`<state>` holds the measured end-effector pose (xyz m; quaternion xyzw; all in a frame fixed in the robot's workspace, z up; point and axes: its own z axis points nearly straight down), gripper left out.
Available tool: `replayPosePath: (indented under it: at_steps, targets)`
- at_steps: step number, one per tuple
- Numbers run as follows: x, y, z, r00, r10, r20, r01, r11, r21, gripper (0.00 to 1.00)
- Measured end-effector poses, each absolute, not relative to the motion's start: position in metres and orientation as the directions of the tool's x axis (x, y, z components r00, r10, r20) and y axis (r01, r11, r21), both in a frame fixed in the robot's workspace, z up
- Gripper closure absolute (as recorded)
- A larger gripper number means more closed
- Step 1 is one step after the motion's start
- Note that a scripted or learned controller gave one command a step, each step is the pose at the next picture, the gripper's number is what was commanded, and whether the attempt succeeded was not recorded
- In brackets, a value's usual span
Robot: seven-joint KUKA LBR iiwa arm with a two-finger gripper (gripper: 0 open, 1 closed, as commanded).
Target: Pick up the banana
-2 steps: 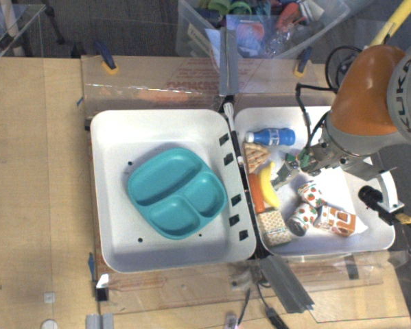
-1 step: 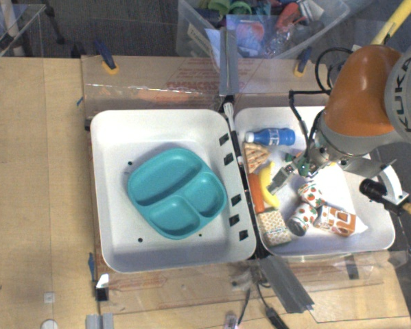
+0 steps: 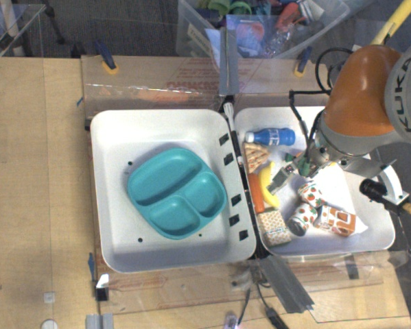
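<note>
The yellow banana (image 3: pixel 266 183) lies in the right bin (image 3: pixel 380 235), near its left wall, between a toast-like piece and an orange carrot-like stick (image 3: pixel 257 196). My gripper (image 3: pixel 286 174) hangs low over the bin just right of the banana, its dark tip right at the banana's right edge. The grey arm with its orange band (image 3: pixel 361 94) comes in from the right and hides the bin's back right part. Nothing shows the banana lifted; it rests on the bin floor.
The right bin also holds a blue bottle (image 3: pixel 272 137), a toast-like piece (image 3: pixel 256 157), a cracker box (image 3: pixel 274 227), a small can (image 3: pixel 298 223) and a red-and-white carton (image 3: pixel 332 217). A teal divided plate (image 3: pixel 175 192) lies in the left bin (image 3: pixel 109 136).
</note>
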<state>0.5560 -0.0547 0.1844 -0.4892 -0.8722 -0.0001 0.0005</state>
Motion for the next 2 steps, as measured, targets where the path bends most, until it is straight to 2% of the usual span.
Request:
replayPosePath:
  at_steps: [2]
  targets:
    - [0.556,-0.0547,0.1844,-0.521,0.853,0.001,0.853,0.521,0.0,0.0]
